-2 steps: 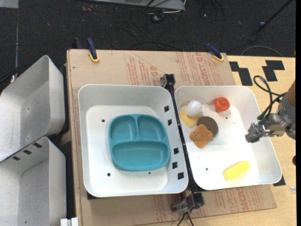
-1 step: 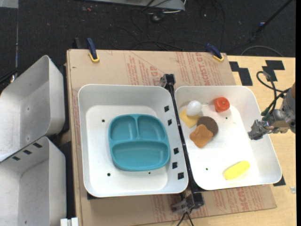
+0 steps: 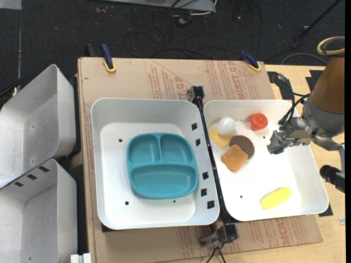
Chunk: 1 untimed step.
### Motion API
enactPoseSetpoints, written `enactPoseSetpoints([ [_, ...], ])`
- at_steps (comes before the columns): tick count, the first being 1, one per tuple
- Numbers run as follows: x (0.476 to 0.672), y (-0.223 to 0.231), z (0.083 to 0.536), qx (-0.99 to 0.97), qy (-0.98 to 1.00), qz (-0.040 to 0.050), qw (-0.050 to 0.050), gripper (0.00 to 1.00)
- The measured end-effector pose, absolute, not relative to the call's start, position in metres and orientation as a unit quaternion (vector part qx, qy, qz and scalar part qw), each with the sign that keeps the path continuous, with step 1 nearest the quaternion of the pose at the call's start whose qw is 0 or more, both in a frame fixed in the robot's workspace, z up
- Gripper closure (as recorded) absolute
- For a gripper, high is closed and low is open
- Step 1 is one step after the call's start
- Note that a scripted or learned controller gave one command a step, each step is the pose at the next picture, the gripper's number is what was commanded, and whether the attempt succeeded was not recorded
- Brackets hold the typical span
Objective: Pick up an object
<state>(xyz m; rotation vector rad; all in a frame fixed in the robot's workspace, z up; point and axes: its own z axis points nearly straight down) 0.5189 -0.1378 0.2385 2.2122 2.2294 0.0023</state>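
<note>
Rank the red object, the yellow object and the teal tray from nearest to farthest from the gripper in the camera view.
1. Red object, in the right bin, just up-left of the gripper.
2. Yellow object, lower in the same bin, near its front edge.
3. Teal tray, in the left bin, far to the left.

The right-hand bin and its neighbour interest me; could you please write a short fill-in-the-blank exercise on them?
1. The divided tray in the left bin is ____ in colour.
2. The yellow object lies in the ____ bin.
3. The gripper hangs over the right bin, to the ____ of the orange-red object in the picture.

Missing words: teal; right; right
</note>
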Motion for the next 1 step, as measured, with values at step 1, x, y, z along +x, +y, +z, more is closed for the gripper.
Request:
enactPoseSetpoints([
  [1, 0.5427, -0.0784, 0.2414, 0.704, 0.71, 0.0014, 0.0, 1.0],
])
